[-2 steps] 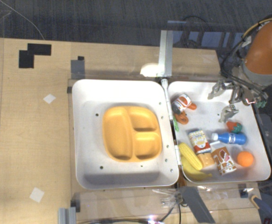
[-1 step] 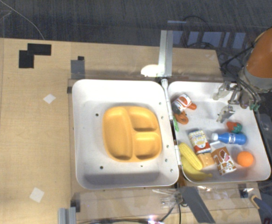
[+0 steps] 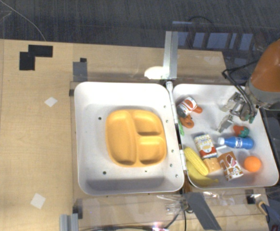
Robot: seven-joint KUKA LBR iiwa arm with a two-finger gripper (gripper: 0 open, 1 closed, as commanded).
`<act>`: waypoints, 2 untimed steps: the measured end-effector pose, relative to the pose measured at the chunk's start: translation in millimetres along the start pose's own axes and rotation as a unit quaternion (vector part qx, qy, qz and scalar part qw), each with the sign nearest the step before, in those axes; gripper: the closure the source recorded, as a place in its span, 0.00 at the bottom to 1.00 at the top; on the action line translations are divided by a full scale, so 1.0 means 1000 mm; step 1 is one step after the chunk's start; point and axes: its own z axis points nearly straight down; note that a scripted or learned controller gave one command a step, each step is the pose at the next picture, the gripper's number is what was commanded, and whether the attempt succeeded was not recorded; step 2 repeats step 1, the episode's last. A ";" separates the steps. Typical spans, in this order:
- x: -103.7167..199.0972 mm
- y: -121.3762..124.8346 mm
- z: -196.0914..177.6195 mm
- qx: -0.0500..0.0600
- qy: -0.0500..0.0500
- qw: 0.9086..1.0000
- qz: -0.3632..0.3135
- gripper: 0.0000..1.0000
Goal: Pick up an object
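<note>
Crowding the fingers [image 3: 230, 113] — blue bottle [image 3: 238, 142], orange ball [image 3: 252, 164].

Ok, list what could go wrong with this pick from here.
1. The gripper hangs over bare bin floor, so closing here would likely catch nothing.
2. The blue bottle, carton, corn and banana lie packed together; a finger may jam or drag a neighbour.
3. The orange is round and may roll off.

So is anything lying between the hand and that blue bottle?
Nothing visible does. The hand hangs over bare white floor of the right bin, and the blue plastic bottle lies just below it in the view, with a small orange-and-green piece beside the path.
</note>
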 end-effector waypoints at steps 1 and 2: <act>0.014 -0.016 -0.011 0.000 0.001 0.991 0.130 0.00; 0.014 -0.016 -0.011 0.000 0.001 0.991 0.130 0.00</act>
